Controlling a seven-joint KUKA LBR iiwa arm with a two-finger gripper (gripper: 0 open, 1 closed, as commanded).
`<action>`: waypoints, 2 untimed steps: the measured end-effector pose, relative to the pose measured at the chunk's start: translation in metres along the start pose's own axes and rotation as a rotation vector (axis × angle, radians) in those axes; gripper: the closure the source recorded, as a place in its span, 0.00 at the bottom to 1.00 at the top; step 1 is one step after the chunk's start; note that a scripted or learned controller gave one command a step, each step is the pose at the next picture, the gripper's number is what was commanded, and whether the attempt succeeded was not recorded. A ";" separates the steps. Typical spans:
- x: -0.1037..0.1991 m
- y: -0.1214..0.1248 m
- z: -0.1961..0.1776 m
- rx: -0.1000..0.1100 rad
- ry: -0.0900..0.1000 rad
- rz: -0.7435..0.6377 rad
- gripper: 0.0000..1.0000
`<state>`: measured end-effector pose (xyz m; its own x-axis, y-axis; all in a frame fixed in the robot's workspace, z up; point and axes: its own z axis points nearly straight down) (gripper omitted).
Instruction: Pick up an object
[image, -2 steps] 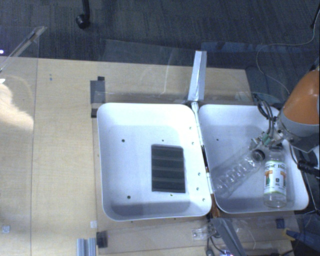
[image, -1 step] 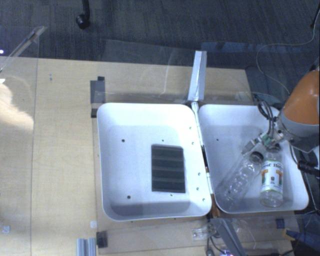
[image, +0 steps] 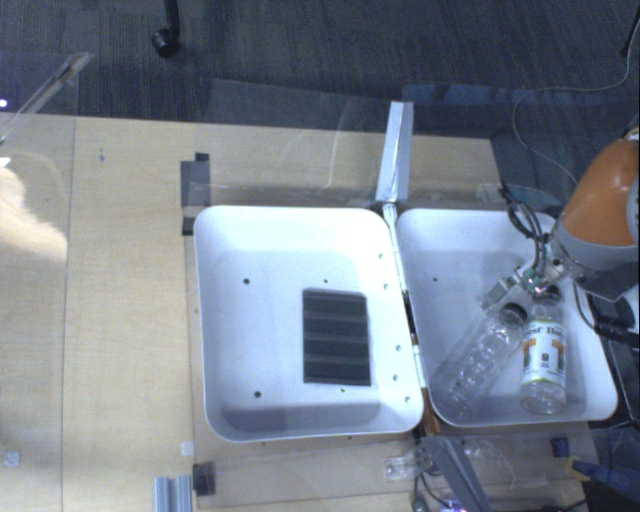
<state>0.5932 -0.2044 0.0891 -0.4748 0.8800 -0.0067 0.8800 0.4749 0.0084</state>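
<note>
In the right bin (image: 450, 240) lie two bottles. A clear empty plastic bottle (image: 478, 358) lies slanted, its dark cap end toward the upper right. Beside it on the right lies a bottle with a white and orange label (image: 544, 362), pointing toward the bin's front edge. My gripper (image: 520, 290) hangs low over the right bin, just above the cap ends of both bottles, with the arm's orange band (image: 605, 195) behind it at the right. A dark ribbed rectangular pad (image: 336, 337) lies flat in the middle of the left bin (image: 230, 300).
A metal divider post (image: 394, 150) rises behind where the two bins meet. Cables (image: 520, 215) trail along the right bin's back right corner. Wooden bench top (image: 100, 300) stretches to the left of the bins.
</note>
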 end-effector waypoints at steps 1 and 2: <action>0.021 -0.003 -0.015 0.002 0.002 -0.148 0.00; -0.009 0.016 -0.010 0.000 0.000 -0.145 0.00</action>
<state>0.6117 -0.2041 0.0996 -0.5974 0.8019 -0.0074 0.8019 0.5975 0.0074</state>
